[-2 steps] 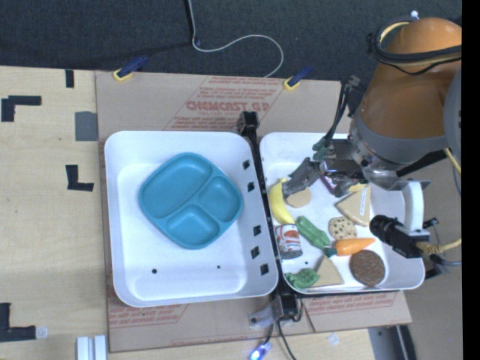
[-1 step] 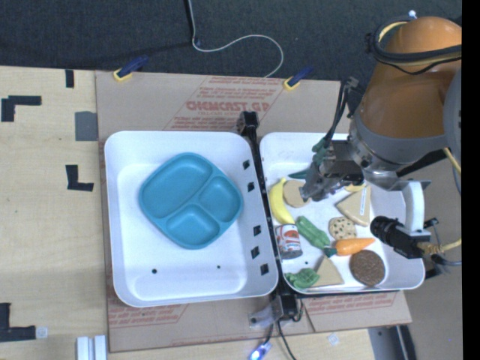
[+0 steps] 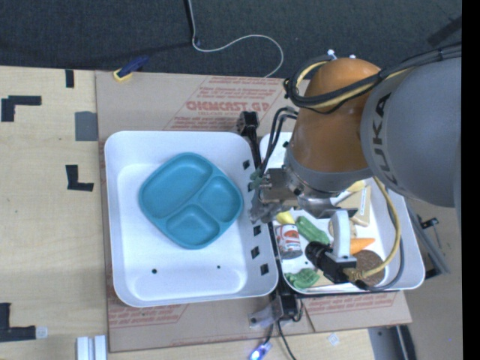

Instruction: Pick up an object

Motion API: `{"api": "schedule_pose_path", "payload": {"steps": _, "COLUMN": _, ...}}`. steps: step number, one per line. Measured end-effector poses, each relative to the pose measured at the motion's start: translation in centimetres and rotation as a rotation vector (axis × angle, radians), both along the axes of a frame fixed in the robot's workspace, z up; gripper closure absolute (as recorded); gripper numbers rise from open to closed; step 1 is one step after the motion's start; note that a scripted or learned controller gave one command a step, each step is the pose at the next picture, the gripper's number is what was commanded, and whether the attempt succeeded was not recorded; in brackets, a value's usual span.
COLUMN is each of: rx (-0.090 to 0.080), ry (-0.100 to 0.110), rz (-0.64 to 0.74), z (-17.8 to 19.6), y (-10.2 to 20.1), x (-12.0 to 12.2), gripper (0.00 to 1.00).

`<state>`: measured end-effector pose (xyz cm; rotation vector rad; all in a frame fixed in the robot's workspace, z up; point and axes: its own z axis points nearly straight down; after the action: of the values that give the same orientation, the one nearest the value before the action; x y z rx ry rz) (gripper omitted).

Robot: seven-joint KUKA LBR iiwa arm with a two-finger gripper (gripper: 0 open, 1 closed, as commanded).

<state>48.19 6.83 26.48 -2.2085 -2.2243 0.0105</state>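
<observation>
Camera view shows my gripper (image 3: 265, 194) low at the right bin's (image 3: 411, 276) left edge, mid-frame, jaws hidden so I cannot tell their state; I should centre over the small can (image 3: 289, 240), clear of its neighbours, before closing.

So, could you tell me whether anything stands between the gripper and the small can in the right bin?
Nothing visible does. The gripper hangs over the right bin, near its left edge, and the small can lies just below it in the view. A green piece lies beside the can, not between them.
</observation>
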Motion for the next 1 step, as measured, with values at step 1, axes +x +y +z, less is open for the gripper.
{"api": "schedule_pose_path", "payload": {"steps": 1, "rx": -0.001, "ry": -0.012, "rz": -0.008, "z": 5.27, "y": -3.79, "x": 0.17, "gripper": 1.0}}
